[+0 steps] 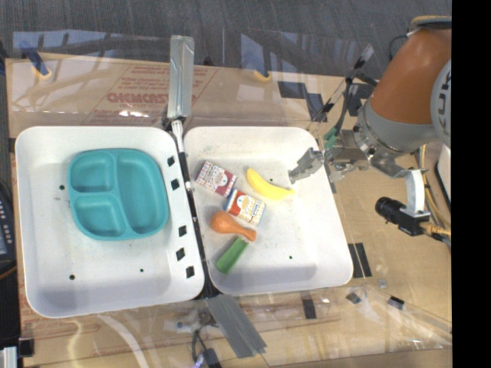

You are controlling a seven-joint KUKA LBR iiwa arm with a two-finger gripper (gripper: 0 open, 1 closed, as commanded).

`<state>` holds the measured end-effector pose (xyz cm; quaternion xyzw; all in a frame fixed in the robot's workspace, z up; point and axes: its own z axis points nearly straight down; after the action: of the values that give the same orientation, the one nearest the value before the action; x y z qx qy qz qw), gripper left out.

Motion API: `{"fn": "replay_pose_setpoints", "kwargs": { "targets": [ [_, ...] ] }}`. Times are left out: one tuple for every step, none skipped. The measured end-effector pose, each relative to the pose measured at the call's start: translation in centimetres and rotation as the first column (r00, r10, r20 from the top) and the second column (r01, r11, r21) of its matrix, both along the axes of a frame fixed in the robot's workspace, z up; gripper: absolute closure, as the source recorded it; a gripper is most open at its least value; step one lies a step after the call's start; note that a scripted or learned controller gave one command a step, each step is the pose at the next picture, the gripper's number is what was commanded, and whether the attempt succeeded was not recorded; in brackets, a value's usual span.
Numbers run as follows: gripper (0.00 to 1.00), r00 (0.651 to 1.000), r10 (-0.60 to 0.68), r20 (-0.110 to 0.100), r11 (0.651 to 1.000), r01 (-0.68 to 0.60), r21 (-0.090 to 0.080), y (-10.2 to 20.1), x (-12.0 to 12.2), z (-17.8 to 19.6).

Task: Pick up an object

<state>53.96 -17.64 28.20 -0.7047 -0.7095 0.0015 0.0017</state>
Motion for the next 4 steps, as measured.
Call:
{"fn": "replay_pose_setpoints", "kwargs": {
  "targets": [
    [0.0, 1.0, 0.027, 0.003, 1.0, -0.027, 0.0, 1.5, 2.4, 3.2],
    [0.0, 0.997, 0.074, -0.003, 0.997, -0.074, 0.001, 4.0, 4.4, -12.8],
    [0.0, 0.996, 0.085, 0.021, 0.996, -0.085, -0.004, 1.4, 5.5, -17.9],
    [1.0, 0.996, 0.087, 0.024, 0.996, -0.087, -0.009, 1.1, 5.7, -16.7]
  ]
}}
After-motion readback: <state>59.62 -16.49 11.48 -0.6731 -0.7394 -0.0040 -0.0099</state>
